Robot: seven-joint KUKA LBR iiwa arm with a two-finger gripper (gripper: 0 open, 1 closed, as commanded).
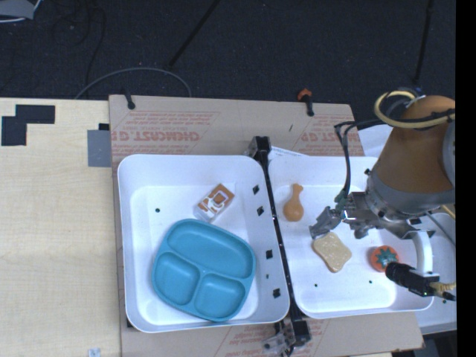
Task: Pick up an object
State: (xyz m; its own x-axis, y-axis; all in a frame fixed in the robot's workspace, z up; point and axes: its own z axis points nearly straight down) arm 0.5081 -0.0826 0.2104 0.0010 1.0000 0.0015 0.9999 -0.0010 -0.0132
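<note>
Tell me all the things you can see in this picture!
bins: two, white, side by side on the bench.
plate: one, blue with three sections, left bin, near the front.
small packet: one, white and orange-brown, left bin, behind the plate.
pear-shaped toy: one, tan-orange, right bin, near the divider.
bread slice: one, tan, right bin, just below the end effector.
round toy: one, red-orange with a green spot, right bin, right side.
cardboard sheet: one, brown, under the bins.
arm: one, grey and orange, reaching in from the right.
end effector: one, grey, over the right bin.
</note>
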